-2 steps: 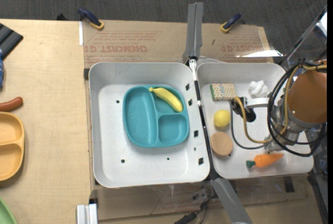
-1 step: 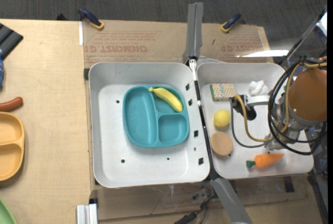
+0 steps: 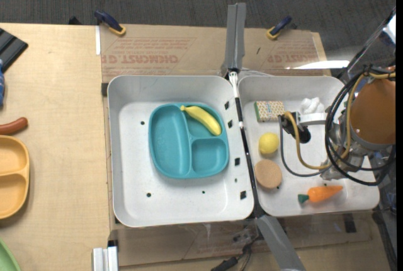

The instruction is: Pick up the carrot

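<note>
While the arm (image 3: 373,109) hangs over the right bin (image 3: 286,208), the carrot (image 3: 322,194) lies at 6 o'clock in that bin, by the near wall, green end pointing to 9 o'clock. Gripper (image 3: 335,167) sits just beside the carrot, at its 1 o'clock; can't tell if jaws are apart or together. Lemon (image 3: 268,143) at 9 o'clock, tan disc (image 3: 268,174) at 8. Left bin (image 3: 129,156): teal plate (image 3: 170,144), banana (image 3: 203,119) at its 1 o'clock.

carrot (image 3: 324,193) orange, grn top | plate (image 3: 167,144) teal | banana (image 3: 203,118) yel | lemon (image 3: 269,143) yel
</note>
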Action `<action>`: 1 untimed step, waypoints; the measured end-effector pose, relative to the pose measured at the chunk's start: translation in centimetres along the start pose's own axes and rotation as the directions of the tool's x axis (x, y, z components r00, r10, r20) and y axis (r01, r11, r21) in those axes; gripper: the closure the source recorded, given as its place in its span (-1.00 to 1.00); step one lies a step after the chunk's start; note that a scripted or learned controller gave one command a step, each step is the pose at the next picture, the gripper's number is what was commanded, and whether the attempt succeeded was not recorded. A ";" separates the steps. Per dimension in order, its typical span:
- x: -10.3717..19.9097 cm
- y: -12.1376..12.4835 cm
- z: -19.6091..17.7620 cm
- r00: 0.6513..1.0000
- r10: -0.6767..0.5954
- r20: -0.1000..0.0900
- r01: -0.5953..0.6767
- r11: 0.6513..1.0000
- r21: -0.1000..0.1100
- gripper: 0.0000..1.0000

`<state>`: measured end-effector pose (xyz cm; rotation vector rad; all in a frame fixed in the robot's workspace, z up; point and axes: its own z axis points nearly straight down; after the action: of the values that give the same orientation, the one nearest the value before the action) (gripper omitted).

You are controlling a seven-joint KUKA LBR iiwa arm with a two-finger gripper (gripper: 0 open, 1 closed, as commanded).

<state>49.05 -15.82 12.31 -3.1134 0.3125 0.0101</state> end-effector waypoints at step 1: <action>0.0 -0.3 -0.9 1.000 0.001 0.001 -0.001 1.000 0.004 1.00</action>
<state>49.14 -15.59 13.18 -3.1089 0.3135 0.0118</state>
